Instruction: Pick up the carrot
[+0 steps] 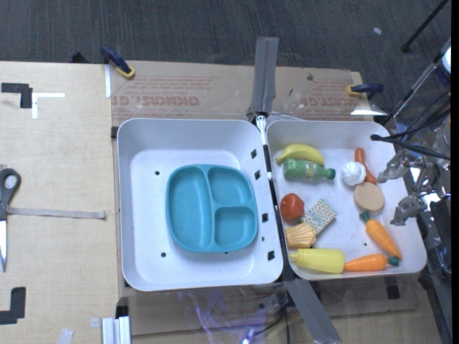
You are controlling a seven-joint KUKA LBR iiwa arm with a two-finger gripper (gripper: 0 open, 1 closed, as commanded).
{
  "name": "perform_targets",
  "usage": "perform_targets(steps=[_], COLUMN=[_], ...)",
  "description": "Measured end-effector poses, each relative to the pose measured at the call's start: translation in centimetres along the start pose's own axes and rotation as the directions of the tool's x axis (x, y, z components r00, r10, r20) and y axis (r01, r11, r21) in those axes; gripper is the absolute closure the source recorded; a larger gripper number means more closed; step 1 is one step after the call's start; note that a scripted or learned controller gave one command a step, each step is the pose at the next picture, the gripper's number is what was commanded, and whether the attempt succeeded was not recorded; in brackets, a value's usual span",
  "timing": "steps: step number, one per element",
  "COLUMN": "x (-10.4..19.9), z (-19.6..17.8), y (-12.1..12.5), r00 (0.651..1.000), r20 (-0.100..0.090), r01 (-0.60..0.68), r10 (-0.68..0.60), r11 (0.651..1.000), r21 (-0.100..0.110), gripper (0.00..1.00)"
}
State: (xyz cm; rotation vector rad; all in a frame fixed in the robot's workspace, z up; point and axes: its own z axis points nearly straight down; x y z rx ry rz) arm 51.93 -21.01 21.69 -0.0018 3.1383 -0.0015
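Note:
Two carrots lie in the right bin (337, 131). One carrot (383, 238) slants along the right wall, and a second carrot (367, 263) lies flat along the front wall, green tops to the right. A thinner orange piece (360, 160) rests near the back right. My gripper (396, 190) hangs over the bin's right rim, above and just right of the slanted carrot. Its fingers (393, 169) stand apart, open, with nothing between them.
The right bin also holds a banana (301, 152), a green bottle (307, 169), a white bulb (353, 172), a tan disc (369, 197), a tomato (292, 206), a cracker (320, 215) and a yellow block (318, 260). A blue divided plate (212, 208) sits in the left bin.

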Motion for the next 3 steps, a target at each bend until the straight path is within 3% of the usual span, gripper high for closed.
perform_targets(steps=[1,2,3], x=[1.6,1.3,2.0], z=[11.6,10.6,2.8], y=[-1.1,-1.0,9.0], r00=[0.982,0.982,0.999], r20=[0.000,0.005,0.001], r01=[-0.191,-0.186,-0.043], r10=[0.191,0.186,0.043], r11=[0.982,0.982,0.999], r21=[0.000,0.001,-0.001], gripper=[0.00,1.00,1.00])
